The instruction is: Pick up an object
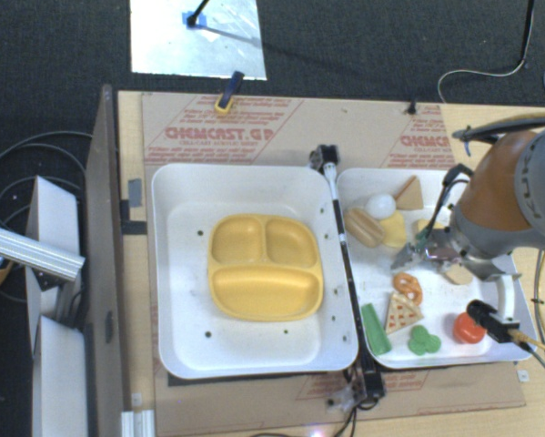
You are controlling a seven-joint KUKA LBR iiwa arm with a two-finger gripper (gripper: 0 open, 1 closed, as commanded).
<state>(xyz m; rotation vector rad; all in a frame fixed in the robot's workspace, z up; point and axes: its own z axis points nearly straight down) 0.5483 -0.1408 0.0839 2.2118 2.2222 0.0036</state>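
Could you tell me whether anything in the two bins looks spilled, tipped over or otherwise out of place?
Nothing stands out. The yellow divided tray lies flat in the left bin. The toy foods, among them a hot dog, pretzel, pizza slice and tomato, lie loosely scattered inside the right bin, none over its rim.

Cardboard-topped bench (254, 126), two white bins side by side: left bin (176, 244), right bin (363, 185)

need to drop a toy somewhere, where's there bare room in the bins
Most room is in the left bin: a white floor strip runs all round the yellow tray, widest on the left. The right bin is crowded with toy food; its barest patch lies between the hot dog and the pretzel, by the gripper.
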